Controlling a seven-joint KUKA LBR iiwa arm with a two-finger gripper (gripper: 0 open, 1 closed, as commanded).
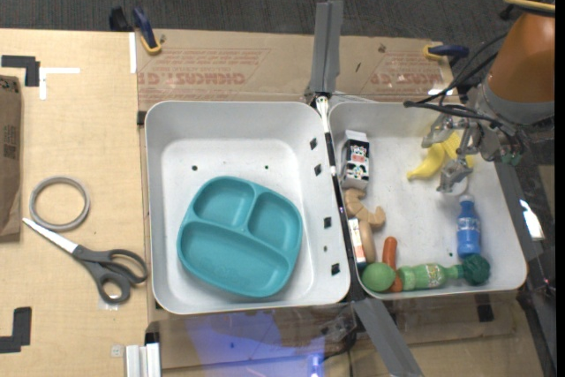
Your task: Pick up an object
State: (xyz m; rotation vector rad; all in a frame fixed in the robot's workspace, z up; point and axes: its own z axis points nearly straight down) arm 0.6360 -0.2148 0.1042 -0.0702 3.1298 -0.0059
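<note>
jaws [452, 156] over right bin [415, 216] | touching banana [434, 162] | grip state: cannot tell

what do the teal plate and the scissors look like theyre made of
Teal plate: likely moulded plastic, with a smooth, slightly glossy finish, uniform colour and rounded dividers. Scissors: pale shiny blades suggest metal; the grey loop handles look like matte plastic.

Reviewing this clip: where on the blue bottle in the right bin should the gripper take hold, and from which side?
Grip the blue bottle across its middle, coming straight down from above. It appears to lie flat on the right bin floor, long axis roughly up-down in the camera view, with bare floor to its left. The bin wall sits close on its right, so the fingers probably have little room there. The gripper hangs above it.
</note>
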